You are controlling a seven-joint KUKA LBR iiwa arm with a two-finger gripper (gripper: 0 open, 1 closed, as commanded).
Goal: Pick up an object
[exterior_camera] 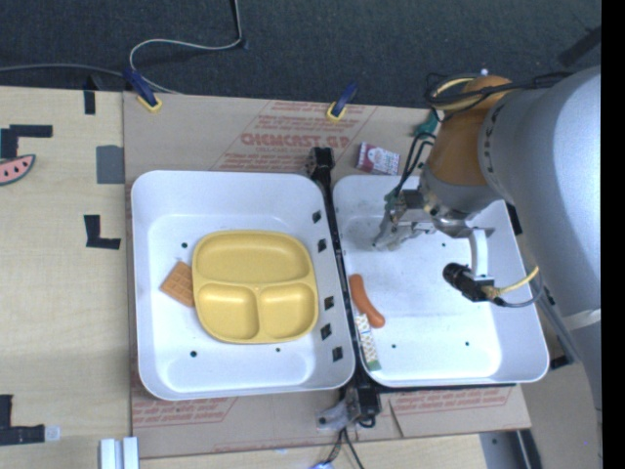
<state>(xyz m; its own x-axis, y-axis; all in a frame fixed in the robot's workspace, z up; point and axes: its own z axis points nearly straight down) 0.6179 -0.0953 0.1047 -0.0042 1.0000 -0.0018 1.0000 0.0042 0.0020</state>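
Nearest me, I'm seeing the orange carrot-like piece point(366, 301) and a printed packet point(367, 342) lying against the right bin's point(508, 360) left wall, apart from the arm. Farther up, I'm holding the gripper point(391, 234) low over bare bin floor; I'm judging its fingers slightly parted, gripping nothing. The yellow tray point(256, 286) is sitting in the left bin point(156, 360).

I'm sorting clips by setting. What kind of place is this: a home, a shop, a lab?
Most likely a robotics lab bench for grasping trials. A grey arm reaches over two white bins set on clamped cardboard, with loose cables behind and toy-like items such as a yellow divided plate.
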